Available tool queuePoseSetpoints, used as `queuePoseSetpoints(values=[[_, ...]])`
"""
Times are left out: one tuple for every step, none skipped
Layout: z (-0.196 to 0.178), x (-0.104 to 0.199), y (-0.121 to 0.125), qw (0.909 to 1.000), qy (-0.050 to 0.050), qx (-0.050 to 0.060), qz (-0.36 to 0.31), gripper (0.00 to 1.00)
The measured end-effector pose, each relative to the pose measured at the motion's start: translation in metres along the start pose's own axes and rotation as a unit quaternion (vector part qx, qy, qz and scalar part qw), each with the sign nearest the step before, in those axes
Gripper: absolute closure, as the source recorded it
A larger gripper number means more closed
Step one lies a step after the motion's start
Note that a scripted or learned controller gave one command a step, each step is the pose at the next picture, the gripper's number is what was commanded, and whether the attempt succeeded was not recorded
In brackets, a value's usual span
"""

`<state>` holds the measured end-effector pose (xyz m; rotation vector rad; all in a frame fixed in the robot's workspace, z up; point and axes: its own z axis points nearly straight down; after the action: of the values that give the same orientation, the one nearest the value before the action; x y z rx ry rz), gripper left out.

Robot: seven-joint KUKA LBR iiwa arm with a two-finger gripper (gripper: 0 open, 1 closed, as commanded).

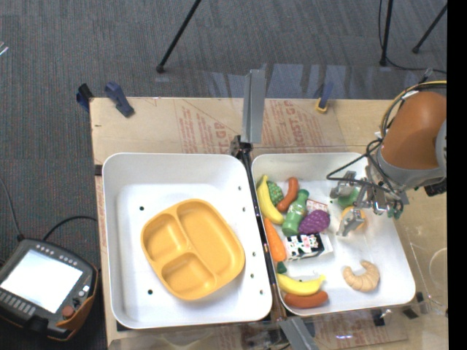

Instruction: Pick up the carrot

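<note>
One camera view: the carrot [275, 240] lies well left of the pincer [353, 214], against the right bin's [394, 265] left wall beside a banana [267, 200]. Pincer state I cannot tell. Probably light, stiff, smooth plastic; grip mid-body, across its width.

Glossy yellow plastic plate [192, 248], smooth white plastic bins [117, 195], matt printed cardboard bench [182, 126], shiny plastic carrot [274, 242]

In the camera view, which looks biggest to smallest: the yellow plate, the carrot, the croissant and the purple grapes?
1. Yellow plate, by far.
2. Carrot, long but thin.
3. Croissant and purple grapes look about alike, so I won't rank them.
</note>
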<state>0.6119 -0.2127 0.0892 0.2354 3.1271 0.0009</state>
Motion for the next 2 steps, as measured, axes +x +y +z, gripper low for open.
queuePoseSetpoints(values=[[-0.039,0.047,0.025,0.9972,0.001,0.0,-0.074,0.0],[0.001,0.015,0.024,0.9986,0.001,0.0,-0.053,0.0]])
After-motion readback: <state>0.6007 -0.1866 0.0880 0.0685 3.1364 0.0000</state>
